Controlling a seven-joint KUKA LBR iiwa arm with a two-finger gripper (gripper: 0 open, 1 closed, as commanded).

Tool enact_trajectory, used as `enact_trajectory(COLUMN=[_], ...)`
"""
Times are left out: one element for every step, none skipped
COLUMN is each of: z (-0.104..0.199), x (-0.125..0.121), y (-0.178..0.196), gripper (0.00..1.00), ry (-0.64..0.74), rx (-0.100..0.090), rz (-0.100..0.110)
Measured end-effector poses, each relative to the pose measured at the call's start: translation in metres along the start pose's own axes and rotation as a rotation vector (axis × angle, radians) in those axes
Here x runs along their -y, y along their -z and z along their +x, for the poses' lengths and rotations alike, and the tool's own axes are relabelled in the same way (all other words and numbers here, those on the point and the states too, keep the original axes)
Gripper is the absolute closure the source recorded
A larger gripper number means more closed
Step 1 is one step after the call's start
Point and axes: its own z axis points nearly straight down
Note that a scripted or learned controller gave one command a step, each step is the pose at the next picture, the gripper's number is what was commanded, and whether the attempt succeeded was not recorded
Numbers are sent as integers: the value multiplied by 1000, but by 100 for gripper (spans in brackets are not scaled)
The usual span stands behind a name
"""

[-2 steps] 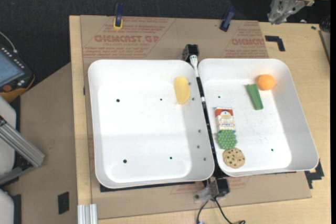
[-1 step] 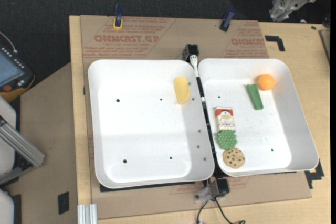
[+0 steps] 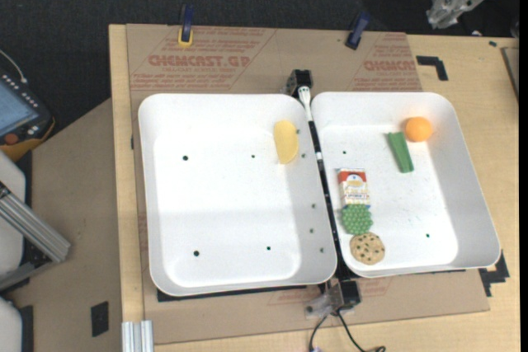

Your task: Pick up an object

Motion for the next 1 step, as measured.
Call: enact_trajectory(z=[0], x=[-1], y=[11], gripper=[100], ry=[1], rx=[2], rz=[-5])
